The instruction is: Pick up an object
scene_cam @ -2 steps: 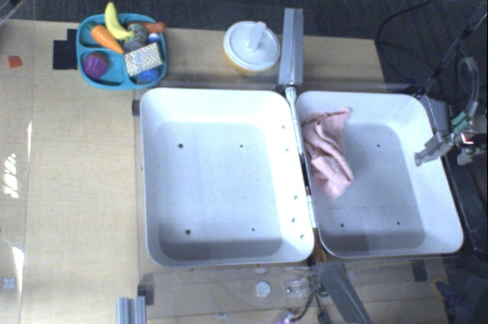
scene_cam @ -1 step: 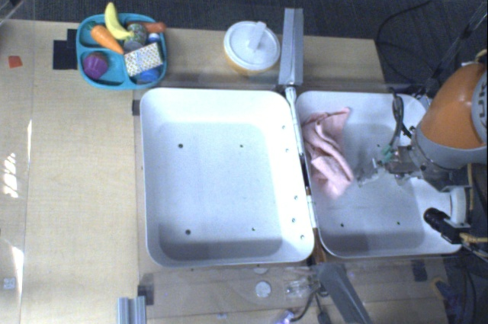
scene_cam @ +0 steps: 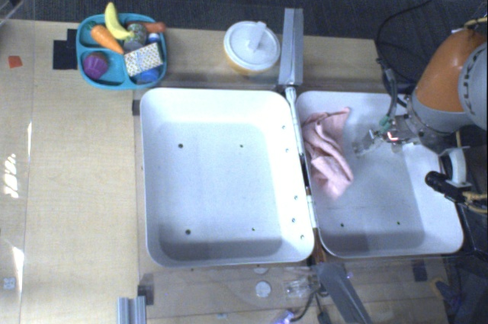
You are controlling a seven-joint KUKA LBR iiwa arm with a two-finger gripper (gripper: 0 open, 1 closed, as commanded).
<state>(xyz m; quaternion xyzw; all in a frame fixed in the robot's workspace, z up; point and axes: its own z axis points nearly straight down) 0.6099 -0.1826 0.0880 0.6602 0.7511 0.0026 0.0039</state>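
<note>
Looking down from the camera above the pale wooden bench (scene_cam: 69,185). Seeing two shallow white plastic bins sitting side by side. Finding nothing but small dots in the left white bin (scene_cam: 221,162). Spotting a soft, crumpled pink cloth (scene_cam: 328,151) lying in the right white bin (scene_cam: 396,231), pressed up near its left wall.

Seeing the grey arm with the orange band (scene_cam: 450,86) reaching in from the right. Noticing its small metal hand (scene_cam: 377,139) hanging over the right bin, near the cloth's right side but apart from it. Not being able to tell if the hand is open or closed. Seeing nothing held in it.

Noticing a blue tray of toy food (scene_cam: 114,78) and a round white lidded tub (scene_cam: 252,46) sitting beyond the bins.

Judging the job as only just starting: getting close is done, probably. Moving over the cloth, going down, squeezing and lifting are all left.
</note>
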